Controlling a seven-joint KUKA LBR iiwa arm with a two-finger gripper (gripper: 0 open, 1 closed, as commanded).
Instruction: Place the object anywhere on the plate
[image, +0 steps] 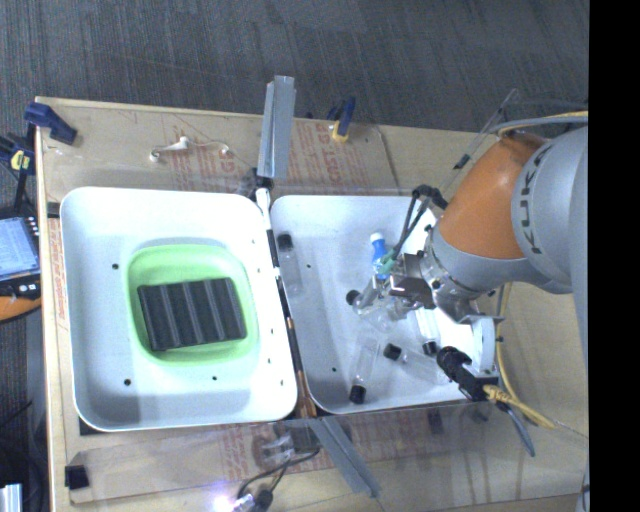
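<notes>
Writing: part of a dark printed word runs down the arm's grey casing at the right edge, cut off and unreadable.
Arm: the arm (520, 215) bends in from the right over the right bin (330, 225), its orange band uppermost.
Gripper: the gripper (385, 290) hangs low over the bin's middle; the state of the jaws cannot be told.
Object: a small clear item with a blue cap (378, 250) lies just beside the gripper, among clear clutter.
Plate: the green plate (180, 262) sits in the left bin (90, 300), bearing a dark ribbed block (190, 312).
</notes>
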